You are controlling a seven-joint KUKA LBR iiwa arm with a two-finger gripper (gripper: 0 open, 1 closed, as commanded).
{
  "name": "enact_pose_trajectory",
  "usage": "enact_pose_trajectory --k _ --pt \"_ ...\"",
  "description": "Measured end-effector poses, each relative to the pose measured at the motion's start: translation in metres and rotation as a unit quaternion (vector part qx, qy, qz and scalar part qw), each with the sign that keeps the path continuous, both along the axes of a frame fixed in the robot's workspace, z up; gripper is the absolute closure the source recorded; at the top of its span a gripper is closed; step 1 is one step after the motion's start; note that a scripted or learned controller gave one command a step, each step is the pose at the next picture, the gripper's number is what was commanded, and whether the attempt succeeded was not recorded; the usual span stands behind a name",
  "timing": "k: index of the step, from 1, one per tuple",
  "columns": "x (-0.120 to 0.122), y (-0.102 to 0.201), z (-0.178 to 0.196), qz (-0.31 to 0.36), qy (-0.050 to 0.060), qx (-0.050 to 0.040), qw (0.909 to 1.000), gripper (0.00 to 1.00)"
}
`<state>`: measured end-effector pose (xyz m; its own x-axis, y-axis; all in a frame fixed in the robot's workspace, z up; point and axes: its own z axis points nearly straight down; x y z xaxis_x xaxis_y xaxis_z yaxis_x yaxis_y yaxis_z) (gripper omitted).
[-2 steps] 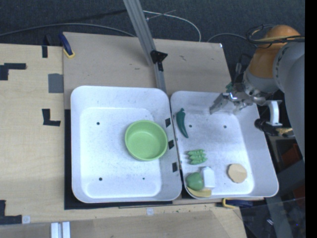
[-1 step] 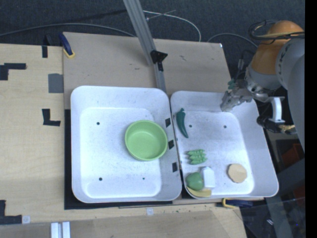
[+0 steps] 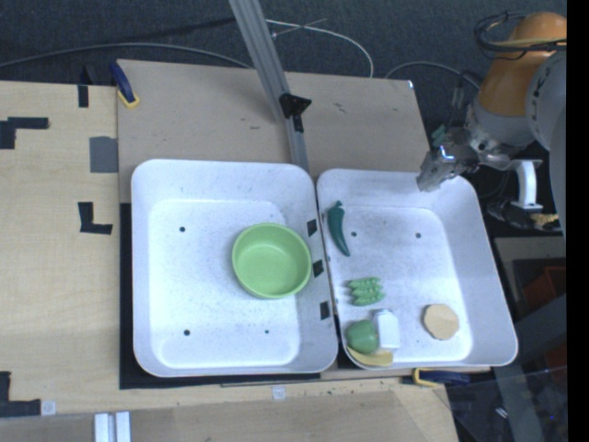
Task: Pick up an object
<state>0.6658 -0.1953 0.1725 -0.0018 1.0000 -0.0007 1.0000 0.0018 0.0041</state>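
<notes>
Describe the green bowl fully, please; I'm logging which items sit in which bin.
The round light-green bowl looks like smooth plastic, with a thick rim and a shallow, darker-shaded hollow that appears to hold nothing. It sits upright, opening upward, on the floor of the left white bin, toward that bin's right side. It rests apart from the bin's walls and touches no other item. The gripper is far off, over the right bin's far corner.

You can't tell how the gripper (image 3: 434, 175) is set; it is too small and blurred. The arm (image 3: 515, 81) runs off the right edge, and the yellow item (image 3: 370, 358) lies partly hidden under the green ball (image 3: 363, 336).
</notes>
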Motion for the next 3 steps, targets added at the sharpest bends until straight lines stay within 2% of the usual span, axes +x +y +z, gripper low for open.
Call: enact_pose_trajectory --k 1,2,3 --pt "0.001 0.000 0.052 0.000 0.000 -0.0004 1.0000 1.00" --pt "-0.001 0.053 0.044 0.002 0.003 0.0009 1.0000 1.00" --pt "-0.010 0.116 0.051 0.003 0.003 0.0016 1.0000 1.00"
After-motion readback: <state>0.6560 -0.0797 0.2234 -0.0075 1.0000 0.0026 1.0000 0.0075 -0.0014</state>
